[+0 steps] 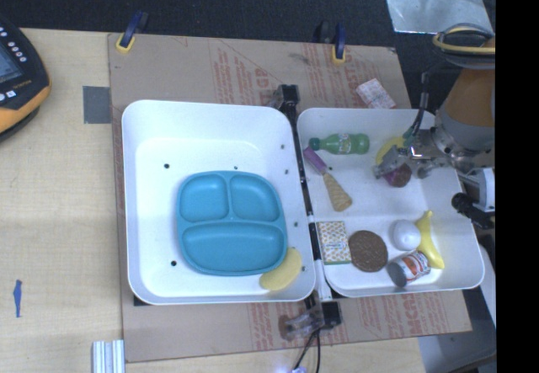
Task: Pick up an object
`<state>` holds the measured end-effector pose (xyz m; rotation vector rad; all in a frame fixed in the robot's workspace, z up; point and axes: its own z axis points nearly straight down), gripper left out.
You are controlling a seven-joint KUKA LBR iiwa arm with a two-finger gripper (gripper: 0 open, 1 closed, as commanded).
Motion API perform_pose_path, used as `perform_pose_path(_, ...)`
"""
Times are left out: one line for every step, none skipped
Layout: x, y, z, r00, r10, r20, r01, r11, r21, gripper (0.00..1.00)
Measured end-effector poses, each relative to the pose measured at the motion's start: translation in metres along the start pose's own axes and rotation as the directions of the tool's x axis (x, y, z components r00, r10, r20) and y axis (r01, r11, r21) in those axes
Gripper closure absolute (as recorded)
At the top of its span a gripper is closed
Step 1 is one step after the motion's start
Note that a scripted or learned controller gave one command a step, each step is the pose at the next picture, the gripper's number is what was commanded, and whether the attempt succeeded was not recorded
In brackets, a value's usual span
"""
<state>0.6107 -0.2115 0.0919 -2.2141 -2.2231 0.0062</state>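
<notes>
- Closest up, a small can lies on its side in the right bin, well on the near side of the gripper, with a banana and a white ball just beyond it.
- Left of those sit a brown cookie and a square cracker. They're all apart from the gripper, so I'd say ignore them.
- A yellow curved piece and a blue divided plate are over in the left bin, way left of the gripper.
- An ice cream cone lies to the gripper's left.
- The likely target is the dark maroon lump, right under the gripper tip and touching or nearly so. Honestly can't tell if the gripper is clamped or slack, or if the lump is actually in it.
- If it were me: get centred over the lump, go straight down, close slowly, then lift a bit and check it comes up. It looks round, so an off-centre pinch could squirt it out.
- A yellow bit sits just on the far-left side of the gripper; don't snag it.
- Farther left is a green bottle.
</notes>
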Motion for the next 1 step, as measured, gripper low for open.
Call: perform_pose_path(-0.0008, 0.0009, -0.0111, 1.000, -0.002, 0.001, 0.002, 1.000, 0.000, 1.00)
